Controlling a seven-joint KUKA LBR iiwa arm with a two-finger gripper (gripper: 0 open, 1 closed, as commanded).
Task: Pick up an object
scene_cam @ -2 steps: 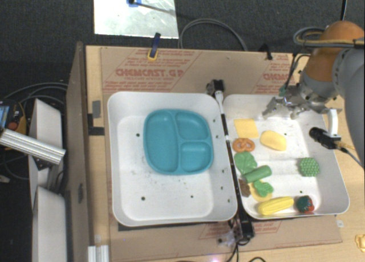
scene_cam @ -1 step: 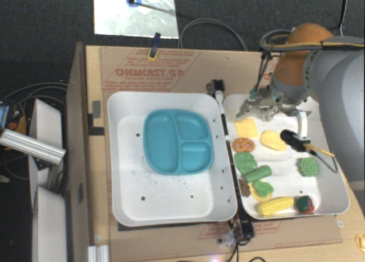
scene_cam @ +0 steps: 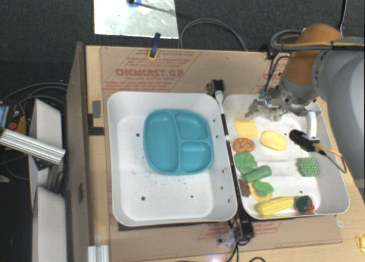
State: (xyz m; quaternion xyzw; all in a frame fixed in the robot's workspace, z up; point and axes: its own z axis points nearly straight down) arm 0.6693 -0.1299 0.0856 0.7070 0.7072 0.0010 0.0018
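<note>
— Grey arm's gripper [scene_cam: 267, 107] hovers over the right bin's [scene_cam: 336, 198] far edge; whether it's wide or narrow, I cannot tell. Nothing lifted yet.
— And the bins?
— Left bin [scene_cam: 122, 158] holds a blue tray [scene_cam: 177, 141]; toy food, including a yellow lemon [scene_cam: 274, 140], lies in the right.

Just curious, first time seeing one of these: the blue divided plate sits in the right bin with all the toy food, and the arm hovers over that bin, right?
Not quite. In the camera view the blue divided plate sits in the left bin, apart from the toy food. The toy food fills the right bin, and the arm hovers over that one.
</note>
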